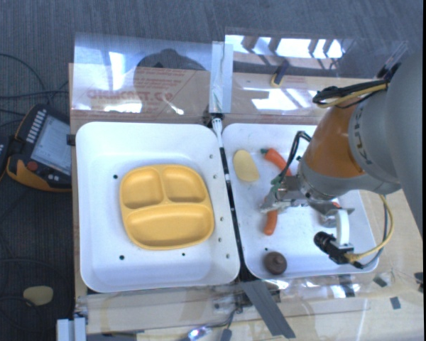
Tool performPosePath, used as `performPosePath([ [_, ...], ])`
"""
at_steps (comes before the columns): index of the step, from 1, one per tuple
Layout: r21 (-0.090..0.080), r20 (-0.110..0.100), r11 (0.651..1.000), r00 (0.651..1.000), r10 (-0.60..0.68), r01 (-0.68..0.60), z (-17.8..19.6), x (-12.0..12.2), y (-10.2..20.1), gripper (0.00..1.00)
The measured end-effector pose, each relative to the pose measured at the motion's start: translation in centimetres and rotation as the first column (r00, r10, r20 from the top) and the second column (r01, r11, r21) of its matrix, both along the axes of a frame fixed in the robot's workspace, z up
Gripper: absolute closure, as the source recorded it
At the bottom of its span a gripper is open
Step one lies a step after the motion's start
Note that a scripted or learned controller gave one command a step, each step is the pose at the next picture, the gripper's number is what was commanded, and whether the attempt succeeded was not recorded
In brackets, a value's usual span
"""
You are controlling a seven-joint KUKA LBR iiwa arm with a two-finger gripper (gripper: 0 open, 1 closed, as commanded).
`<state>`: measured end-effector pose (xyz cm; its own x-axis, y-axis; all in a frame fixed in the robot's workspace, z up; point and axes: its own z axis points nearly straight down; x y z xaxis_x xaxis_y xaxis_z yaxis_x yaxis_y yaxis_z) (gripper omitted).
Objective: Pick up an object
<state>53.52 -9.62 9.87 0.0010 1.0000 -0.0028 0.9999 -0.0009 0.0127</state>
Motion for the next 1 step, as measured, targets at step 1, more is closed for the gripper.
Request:
performPosePath([
  [1,0.001,-0.015,1.000,1.000,0.004,-0.004,8.44,4.88,4.89,1.00],
])
